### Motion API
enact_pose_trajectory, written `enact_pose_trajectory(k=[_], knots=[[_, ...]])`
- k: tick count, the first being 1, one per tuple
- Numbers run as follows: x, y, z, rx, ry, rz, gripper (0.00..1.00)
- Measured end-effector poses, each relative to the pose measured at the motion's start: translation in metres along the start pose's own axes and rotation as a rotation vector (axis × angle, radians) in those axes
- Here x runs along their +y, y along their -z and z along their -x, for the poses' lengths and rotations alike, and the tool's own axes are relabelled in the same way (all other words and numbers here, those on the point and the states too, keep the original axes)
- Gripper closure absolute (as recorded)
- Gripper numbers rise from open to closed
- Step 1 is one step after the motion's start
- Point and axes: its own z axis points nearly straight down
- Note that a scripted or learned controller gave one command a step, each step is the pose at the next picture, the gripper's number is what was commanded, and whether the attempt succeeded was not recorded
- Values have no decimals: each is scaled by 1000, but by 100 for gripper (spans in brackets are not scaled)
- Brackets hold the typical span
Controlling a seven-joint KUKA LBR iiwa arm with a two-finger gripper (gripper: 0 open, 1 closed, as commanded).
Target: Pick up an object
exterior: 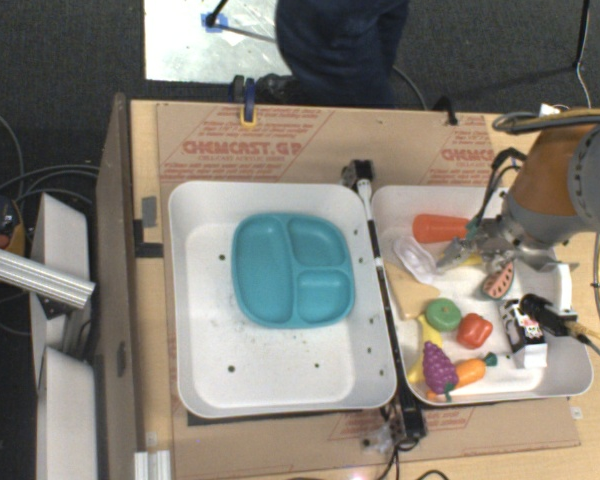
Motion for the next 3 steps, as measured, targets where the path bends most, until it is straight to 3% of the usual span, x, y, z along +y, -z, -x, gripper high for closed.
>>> enact_pose_trajectory(k=[1, 2, 3], knots=[[60, -5, -33, -5, 12, -45, 0], [61, 8, -33, -3, 7, -28, 100], [72, 108, -144, 2, 14, 25, 100]])
